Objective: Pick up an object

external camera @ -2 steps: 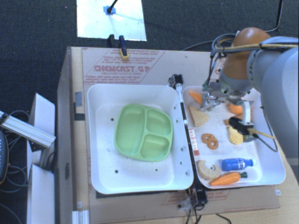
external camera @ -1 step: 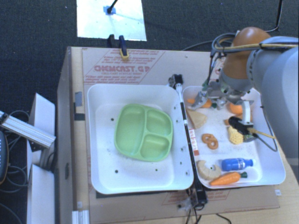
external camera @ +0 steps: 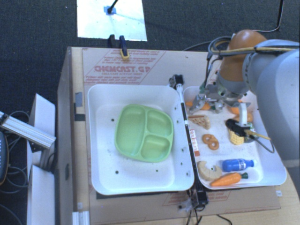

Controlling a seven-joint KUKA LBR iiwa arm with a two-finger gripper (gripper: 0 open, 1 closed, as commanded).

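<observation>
Jaws (external camera: pixel 206 102): state unreadable, low over right bin's (external camera: pixel 276 175) far corner, nothing seen between them. Nearest: carrot (external camera: pixel 228 179), blue bottle (external camera: pixel 237 164), both likely light, rigid, slick; take across the middle. Pretzel (external camera: pixel 210 141) thin, awkward. Cracker (external camera: pixel 200 121) just beside jaws, flat, probably brittle. Bin walls crowd; open floor mid-bin. Left bin's green tray (external camera: pixel 144 132) well apart.

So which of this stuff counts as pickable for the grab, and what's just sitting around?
Pickable, all in the right bin:
carrot
blue bottle
pretzel
sandwich wedge
bitten bread slice
yellow corn piece
The gripper is low over that bin's far end.

Lying about:
green divided tray, in the left bin
</observation>
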